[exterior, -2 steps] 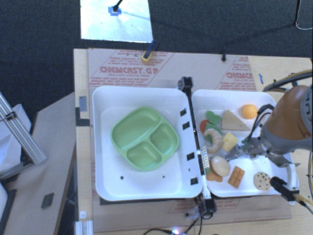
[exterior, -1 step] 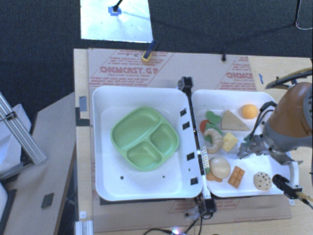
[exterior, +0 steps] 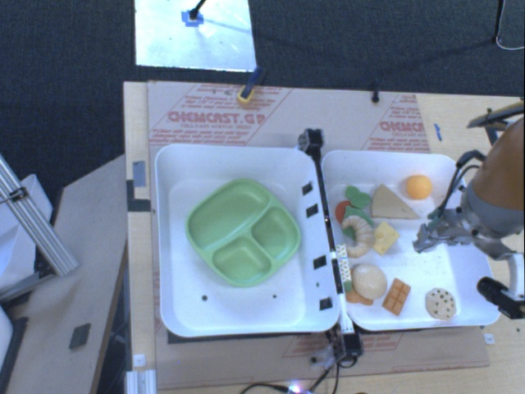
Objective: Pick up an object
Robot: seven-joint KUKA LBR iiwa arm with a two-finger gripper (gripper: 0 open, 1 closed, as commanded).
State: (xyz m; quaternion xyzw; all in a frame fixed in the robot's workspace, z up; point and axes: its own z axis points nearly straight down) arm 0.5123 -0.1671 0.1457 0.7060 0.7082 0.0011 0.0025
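No single object is named, so any of the toy foods in the right bin could serve. They lie clustered toward its left half: an orange ball at the far side, a tan wedge just beside it, a green piece, a curled shrimp-like piece, a yellow block, a pale round bun, an orange wafer and a speckled cookie near the front wall. All of them rest on the bin floor; none is lifted.

By my reading the pick has not happened yet: nothing is between the fingers, and every grasp, lift and carry is left to do. The gripper sits low over bare white floor right of the yellow block and below the wedge, near both but touching neither as far as I can see. Whether it is spread or closed I cannot tell; it reads as a small grey blur.

The arm comes in from the right edge, its orange band above the wrist, angled down and leftward into the bin.

The left bin holds 1 green divided plate, well apart from the gripper.
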